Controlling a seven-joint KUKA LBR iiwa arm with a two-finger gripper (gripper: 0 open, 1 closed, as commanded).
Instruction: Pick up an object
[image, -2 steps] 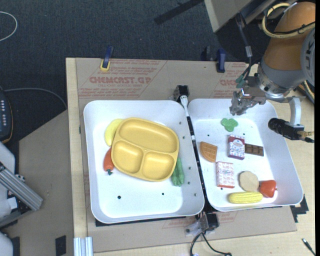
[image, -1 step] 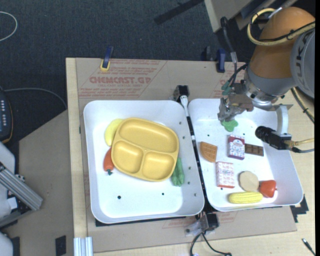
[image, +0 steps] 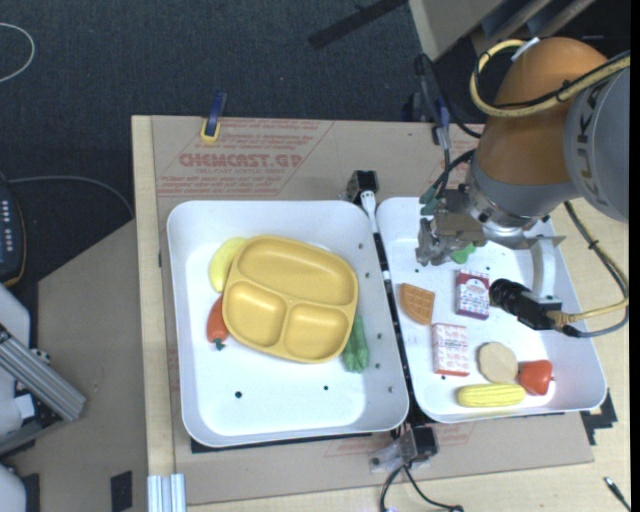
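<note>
Although the tool (image: 446, 243) hung low over the upper left part of the right bin (image: 585, 345), nothing could be seen in its grip. From this slanted angle I could not tell whether it was open or closed. By my judgement the pick had not yet been made: every candidate lay flat on a bin floor and none was lifted.

Nearest the tool were a red-and-white packet (image: 472, 296), just below it and to the right in the frame, and an orange waffle piece (image: 417, 302), below it and slightly left, near the bin's left wall. Neither appeared to touch the tool. Further down the frame lay a second packet (image: 450, 348), a tan round biscuit (image: 497, 360), a red fruit (image: 536, 375) just beside the biscuit, and a yellow corn cob (image: 490, 396) along the bin's lower edge.

The left bin (image: 190, 300) held a yellow divided tray (image: 290, 297) lying partly over a yellow piece (image: 226, 258), a red pepper (image: 217, 325) and a green vegetable (image: 355, 345). All of these were well apart from the tool.

Nearly all of the task seemed to remain: settling over one thing, descending, closing and lifting. The floor directly under the tool looked bare, so a small shift toward the packet or waffle seemed needed first.
</note>
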